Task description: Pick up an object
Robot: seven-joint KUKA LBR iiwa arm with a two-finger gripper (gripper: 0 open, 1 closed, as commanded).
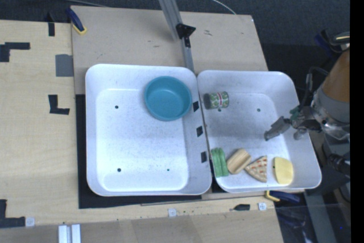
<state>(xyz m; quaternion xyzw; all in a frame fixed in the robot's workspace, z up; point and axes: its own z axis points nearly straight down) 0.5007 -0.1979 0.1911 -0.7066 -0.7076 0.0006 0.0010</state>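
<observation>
While poised over the right bin [284,81] — gripper [287,129], fingers apart, unladen

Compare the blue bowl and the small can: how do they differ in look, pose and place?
The blue bowl is plain blue, while the small can is green with a pale label. The bowl stands upright with its mouth up; the can lies on its side. The bowl is far wider than the can. The bowl sits in the left bin, the can in the right bin. Both lie near the bins' shared wall at the far end, apart from the pincer.
</observation>
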